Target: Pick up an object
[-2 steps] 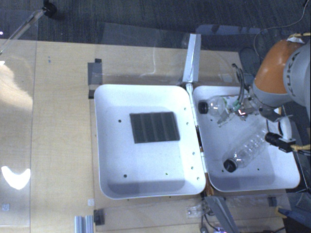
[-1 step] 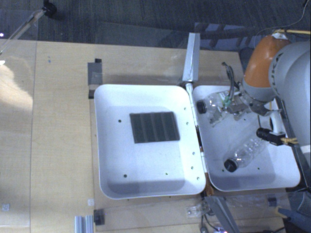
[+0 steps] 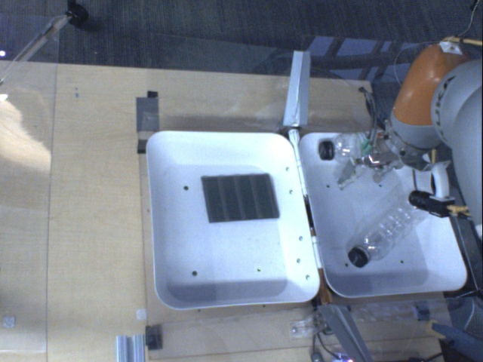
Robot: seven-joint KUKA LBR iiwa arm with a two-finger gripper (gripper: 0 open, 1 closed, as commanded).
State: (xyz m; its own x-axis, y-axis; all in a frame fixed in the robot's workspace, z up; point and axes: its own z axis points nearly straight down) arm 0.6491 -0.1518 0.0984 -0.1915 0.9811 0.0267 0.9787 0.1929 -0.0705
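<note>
Over the right bin (image 3: 445, 274), your gripper (image 3: 355, 173) hovers, fingers spread and gripping nothing.
You have two clear plastic bottles (image 3: 381, 236) there; a dark ribbed mat (image 3: 240, 197) lies in the left bin (image 3: 170, 225).

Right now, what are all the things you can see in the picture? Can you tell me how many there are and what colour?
White bins: 2, white, side by side on the bench; left bin, right bin.
Dark ribbed mat: 1, dark grey, flat in the middle of the left bin.
Clear plastic bottles: 2, see-through with dark caps, both in the right bin; one lying slantwise near the front, one at the back by the gripper.
Bench: 1, light wood, under both bins.
Robot arm: 1, grey with an orange band, coming in from the right.
Gripper: 1, over the back of the right bin, beside the back bottle.
</note>
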